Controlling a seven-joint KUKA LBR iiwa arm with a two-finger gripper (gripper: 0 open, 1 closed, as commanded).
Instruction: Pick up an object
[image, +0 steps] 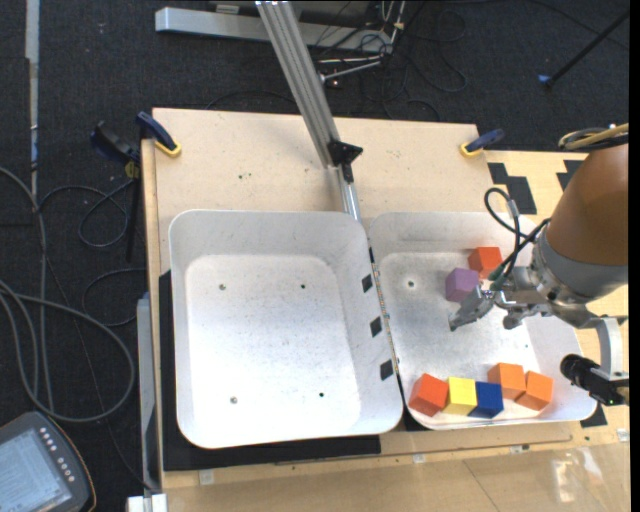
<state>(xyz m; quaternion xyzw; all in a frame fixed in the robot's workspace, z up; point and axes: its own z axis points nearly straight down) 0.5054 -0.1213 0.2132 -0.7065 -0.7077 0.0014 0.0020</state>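
**Gripper over right bin, next to purple block**

Arm comes in from the right, gripper low over the right bin. Fingers look spread a little, nothing visible between them; not pinching any block. Purple block sits just up-left of the fingertips, very close, can't tell if touching. Orange block right behind the purple one, touching or nearly so, toward the bin's far side.

Along the near edge of the right bin, a row of blocks: orange cube at left, yellow block beside it, blue block next, then two more orange blocks at the right end, all packed close together.

Left bin sits beside the right one, rims overlapping in the middle. Both rest on a tan bench.
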